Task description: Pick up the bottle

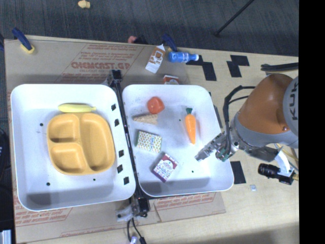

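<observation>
We count one bottle (182, 57), lying on the surface (264, 207) above the right bin (216, 179). That bin holds five items; the left bin (25, 187) holds two. The gripper (212, 150) hovers at centre right; whether it is spread, we cannot tell.

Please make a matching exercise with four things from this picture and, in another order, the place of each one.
1. bottle
2. carrot
3. banana
4. gripper

A. left bin, beside the yellow tray
B. bench, beyond the bins
C. over the right bin's right edge
D. right bin, right of the tomato

Pairs: 1-B, 2-D, 3-A, 4-C
</observation>
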You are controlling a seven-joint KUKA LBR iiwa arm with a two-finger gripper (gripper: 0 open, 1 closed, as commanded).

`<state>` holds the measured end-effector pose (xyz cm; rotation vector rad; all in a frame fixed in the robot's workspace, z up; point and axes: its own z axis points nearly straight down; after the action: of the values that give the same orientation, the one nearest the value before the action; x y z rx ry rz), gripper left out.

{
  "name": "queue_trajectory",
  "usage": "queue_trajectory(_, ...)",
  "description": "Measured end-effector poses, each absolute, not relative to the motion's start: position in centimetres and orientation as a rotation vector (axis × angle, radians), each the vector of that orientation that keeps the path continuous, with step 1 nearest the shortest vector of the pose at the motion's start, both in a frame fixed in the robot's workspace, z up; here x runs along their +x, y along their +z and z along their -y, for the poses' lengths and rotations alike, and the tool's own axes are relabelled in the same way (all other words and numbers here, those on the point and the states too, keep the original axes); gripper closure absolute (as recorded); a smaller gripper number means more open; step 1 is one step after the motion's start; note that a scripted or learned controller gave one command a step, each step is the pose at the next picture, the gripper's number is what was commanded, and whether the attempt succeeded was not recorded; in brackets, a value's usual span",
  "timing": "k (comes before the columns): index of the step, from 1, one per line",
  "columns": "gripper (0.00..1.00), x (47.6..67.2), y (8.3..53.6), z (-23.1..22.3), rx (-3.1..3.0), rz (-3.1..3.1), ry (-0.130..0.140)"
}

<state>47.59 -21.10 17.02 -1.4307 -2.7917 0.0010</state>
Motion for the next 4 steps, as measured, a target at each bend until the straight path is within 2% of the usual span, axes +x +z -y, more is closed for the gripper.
queue_trajectory(1,1.00,47.7,29.2,21.1,-0.783,3.044,0.002)
queue_trajectory(2,1.00,47.6,25.0,21.1,-1.017,2.970,0.001)
queue_trajectory(3,1.00,47.6,18.5,17.1,-0.973,2.984,0.000)
queue_trajectory(4,1.00,47.7,22.6,21.1,-1.230,2.890,0.002)
